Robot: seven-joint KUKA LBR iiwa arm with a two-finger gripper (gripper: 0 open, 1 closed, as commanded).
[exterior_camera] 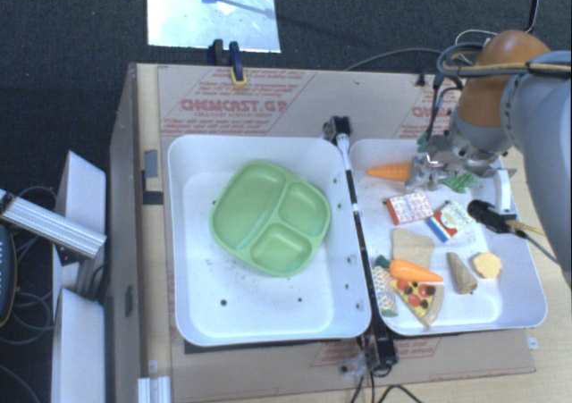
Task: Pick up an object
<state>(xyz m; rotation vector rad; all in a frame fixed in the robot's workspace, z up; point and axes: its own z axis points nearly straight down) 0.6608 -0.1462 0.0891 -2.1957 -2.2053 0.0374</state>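
Crowding jaws [427, 173]: carrot [391, 172], green piece [461, 182], red box [409, 208].

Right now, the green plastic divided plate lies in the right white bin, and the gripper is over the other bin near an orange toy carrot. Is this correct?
Not quite. The camera view shows the green plastic divided plate in the left white bin. The gripper is over the right white bin, near the orange toy carrot.

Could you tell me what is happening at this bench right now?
The robot arm reaches in from the right, its gripper low over the far end of the right bin, beside an orange toy carrot. That bin also holds toy food: a second carrot, a pizza slice and a red-and-white packet. The left bin holds a green divided plate. Nothing looks lifted yet.
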